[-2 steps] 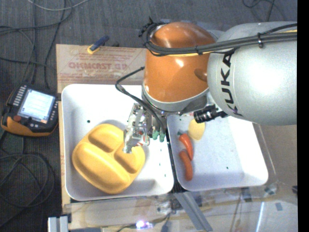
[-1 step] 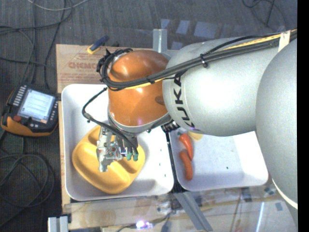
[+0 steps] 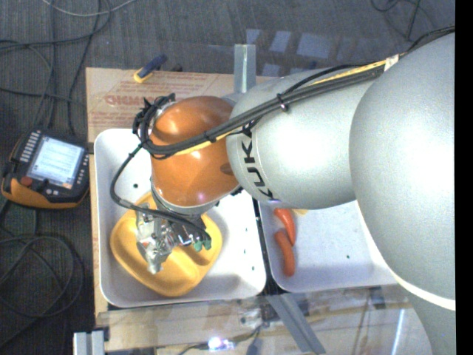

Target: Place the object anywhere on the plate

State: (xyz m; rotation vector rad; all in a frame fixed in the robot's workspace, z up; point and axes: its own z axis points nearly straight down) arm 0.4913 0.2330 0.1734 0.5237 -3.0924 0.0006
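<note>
The plate (image 3: pixel 174 276) is yellow and lies in the white left bin (image 3: pixel 111 168). Above the plate, the gripper (image 3: pixel 164 246) is shiny metal, with a small green part (image 3: pixel 201 244) beside it. The arm (image 3: pixel 355 146) is pale grey, with a glossy orange band (image 3: pixel 188 150) and black cables (image 3: pixel 222 128) across it. Right of the plate, in the white right bin (image 3: pixel 332 265), lies an orange object (image 3: pixel 285 239). Far left of the plate, the handheld pendant (image 3: pixel 48 167) is orange and dark grey with a pale glowing screen.

We take this for a robotics lab: a KUKA arm (image 3: pixel 332 139) over white bins (image 3: pixel 107 161), a teach pendant (image 3: pixel 48 168) and cables (image 3: pixel 66 6) on grey carpet.
</note>
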